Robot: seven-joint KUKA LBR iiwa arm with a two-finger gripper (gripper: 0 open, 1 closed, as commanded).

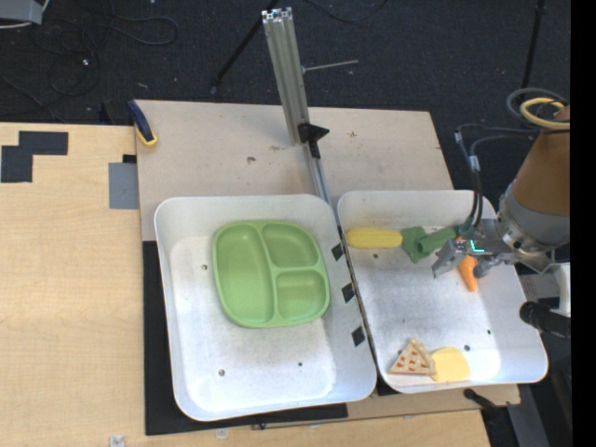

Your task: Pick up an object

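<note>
My gripper [455,258] hangs low over the upper part of the right bin [410,319], coming in from the right. Just to its left lies a green toy piece [426,241], touching or nearly touching the gripper. A small orange piece [469,276] pokes out right below the gripper. A yellow corn-like piece [373,239] lies left of the green one, near the bin's left wall. At the bin's front sit a pizza slice [412,359] and a pale yellow block [450,365] side by side. Whether anything is gripped is hidden.
The left bin [186,343] holds a green divided plate [271,273]. A metal post [289,77] rises behind the bins, with black clips along the wall between them. The arm's grey wrist and orange band [545,184] stand at the right edge.
</note>
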